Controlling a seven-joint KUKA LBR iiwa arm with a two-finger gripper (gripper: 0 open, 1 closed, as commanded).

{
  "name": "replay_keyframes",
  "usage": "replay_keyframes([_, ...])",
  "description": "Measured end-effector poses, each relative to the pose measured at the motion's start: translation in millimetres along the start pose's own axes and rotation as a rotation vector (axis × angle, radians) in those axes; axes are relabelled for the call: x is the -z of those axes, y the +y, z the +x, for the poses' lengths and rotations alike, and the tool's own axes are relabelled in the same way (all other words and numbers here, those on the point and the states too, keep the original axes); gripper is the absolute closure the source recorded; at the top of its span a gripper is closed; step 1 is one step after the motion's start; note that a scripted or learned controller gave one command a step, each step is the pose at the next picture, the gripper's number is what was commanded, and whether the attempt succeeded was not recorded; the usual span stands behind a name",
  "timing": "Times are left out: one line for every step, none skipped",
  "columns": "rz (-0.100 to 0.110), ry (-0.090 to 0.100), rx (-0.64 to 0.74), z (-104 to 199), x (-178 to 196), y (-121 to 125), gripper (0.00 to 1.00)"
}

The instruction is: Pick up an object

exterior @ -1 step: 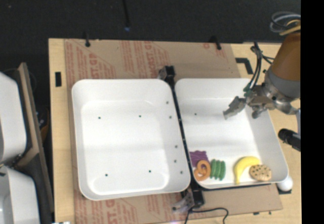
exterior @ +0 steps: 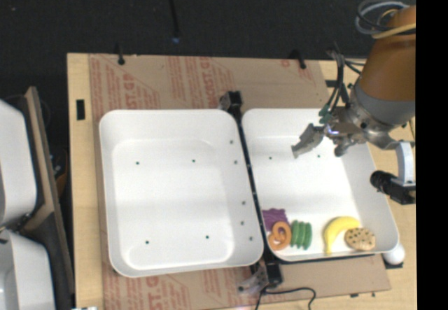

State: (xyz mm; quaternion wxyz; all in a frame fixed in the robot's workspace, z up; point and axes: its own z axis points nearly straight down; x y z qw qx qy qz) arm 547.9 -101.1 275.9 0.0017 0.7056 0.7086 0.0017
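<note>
Gripper (exterior: 323, 141): two grey fingers spread apart, nothing between them, poised above the upper part of the right bin (exterior: 318, 182), hung from the grey arm (exterior: 383, 88) with its orange band, which entered from the right.

Items, listed from the near edge of the tabletop (exterior: 91, 85) toward the far edge:

1. Black cable and connector (exterior: 269, 280), at the near edge below the junction of the two bins.
2. Cookie (exterior: 360, 237), tan with dark specks, in the near right corner of the right bin, touching the banana.
3. Banana (exterior: 338, 230), yellow, curved, just left of the cookie in the same corner.
4. Green ridged object (exterior: 302, 234), lying left of the banana along the near wall of the right bin; exact kind could not be told.
5. Orange ring (exterior: 279, 236), just beside the green object, resting against the purple object.
6. Purple object (exterior: 274, 217), next to the bin's left wall, partly overlapped by the orange ring; exact kind could not be told.
7. Left bin (exterior: 171, 189), white, shallow, side by side with the right bin, their walls touching along the middle.
8. Black clamp (exterior: 232, 101), at the far end of the seam between the bins.
9. Cardboard sheet with red print (exterior: 196, 81), spread beneath both bins and covering the tabletop to its far edge.

All loose objects lay grouped along the near wall of the right bin, well apart from the gripper.
</note>
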Motion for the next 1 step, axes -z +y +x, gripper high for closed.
replay_keyframes([0.005, 0.001, 0.001, 72.6, -10.4, -34.8, 0.0])
